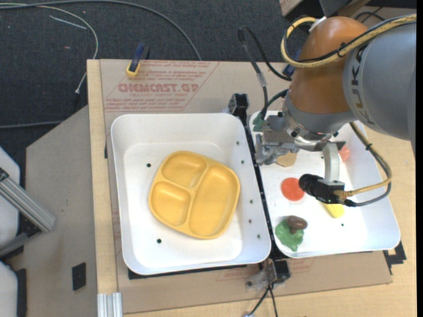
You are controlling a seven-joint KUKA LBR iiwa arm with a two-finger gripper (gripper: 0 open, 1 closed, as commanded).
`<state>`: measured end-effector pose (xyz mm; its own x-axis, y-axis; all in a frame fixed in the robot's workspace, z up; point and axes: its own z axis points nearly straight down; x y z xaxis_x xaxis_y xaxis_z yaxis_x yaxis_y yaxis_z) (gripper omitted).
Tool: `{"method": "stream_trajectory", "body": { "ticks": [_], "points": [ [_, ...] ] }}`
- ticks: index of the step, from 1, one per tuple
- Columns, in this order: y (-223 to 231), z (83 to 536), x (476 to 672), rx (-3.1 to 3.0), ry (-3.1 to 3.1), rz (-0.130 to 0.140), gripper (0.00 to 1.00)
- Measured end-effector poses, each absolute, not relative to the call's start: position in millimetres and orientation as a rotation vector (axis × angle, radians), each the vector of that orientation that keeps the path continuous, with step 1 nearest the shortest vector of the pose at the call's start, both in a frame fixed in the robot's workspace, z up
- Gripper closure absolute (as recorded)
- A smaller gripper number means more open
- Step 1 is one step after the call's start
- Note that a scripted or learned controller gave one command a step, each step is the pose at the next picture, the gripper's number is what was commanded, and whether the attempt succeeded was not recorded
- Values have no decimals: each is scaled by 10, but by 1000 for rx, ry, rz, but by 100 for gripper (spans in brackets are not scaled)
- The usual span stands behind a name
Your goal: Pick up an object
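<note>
So over on the left I've got the left bin (125,144), and the only thing sitting in it is a yellow divided plate (194,193), three compartments, lying flat roughly in the middle. The whole setup sits on a cardboard-covered surface (165,88) with red print along the far side, and there's a little blue and yellow clip (137,58) lying at its far edge.

Moving right, the right bin (377,233) holds the small stuff. Near its front edge there's a green leafy toy (288,235) with a brown piece (295,222) resting on top of it. A bit further in is an orange-red round thing (291,189), and just right of that a yellow object (335,209), partly hidden under a black part of my tooling.

My arm (330,65) hangs over the far half of that bin, and my gripper (281,152) is down near a small tan block (286,158). From this angle I honestly can't tell if it's open or closed, or gripping anything.
</note>
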<state>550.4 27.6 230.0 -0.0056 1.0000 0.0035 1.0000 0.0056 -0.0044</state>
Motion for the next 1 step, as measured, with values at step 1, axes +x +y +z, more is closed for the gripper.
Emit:
{"method": "stream_trajectory", "body": {
  "ticks": [1],
  "points": [
    [715, 2302, 5436, -2211, -2225, 1, 100]
  ]
}}
